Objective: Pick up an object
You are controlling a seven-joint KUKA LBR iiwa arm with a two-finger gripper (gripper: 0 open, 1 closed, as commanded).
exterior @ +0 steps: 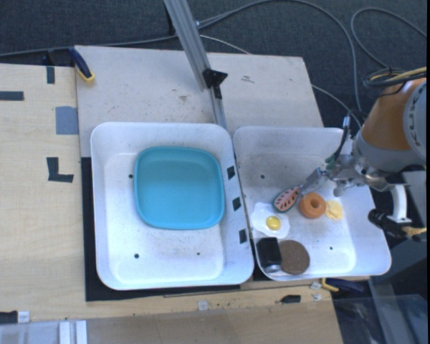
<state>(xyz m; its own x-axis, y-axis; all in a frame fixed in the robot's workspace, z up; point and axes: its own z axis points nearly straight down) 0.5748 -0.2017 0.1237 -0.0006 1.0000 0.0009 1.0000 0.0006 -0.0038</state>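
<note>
The arm (pixel 390 131) comes in from the right edge of the frame, its orange band above the wrist, and its gripper (pixel 328 178) hangs over the upper right part of the right bin (pixel 287 145). Whether the fingers are wide or narrow I cannot tell — they are small and dark against the bin floor, and nothing shows between them.

Just below and left of the gripper lies a cluster of small things in the right bin. A donut (pixel 313 206) sits near the middle, with a pale yellow piece (pixel 334 210) touching its right side. A red and grey oblong toy (pixel 287 199) lies tilted just left of the donut. Below that is a fried egg (pixel 271 223), white with a yellow yolk. At the lower edge of the bin a black block (pixel 269 251) sits beside a brown disc (pixel 294 256) — the two touch.

The left bin (pixel 115 264) holds a teal plate (pixel 179 187), square with rounded corners, lying flat toward its upper middle.

A grey pole (pixel 190 38) slants from the top of the frame down to the seam between the bins. Cables (pixel 287 4) loop across the dark floor at upper right.
</note>
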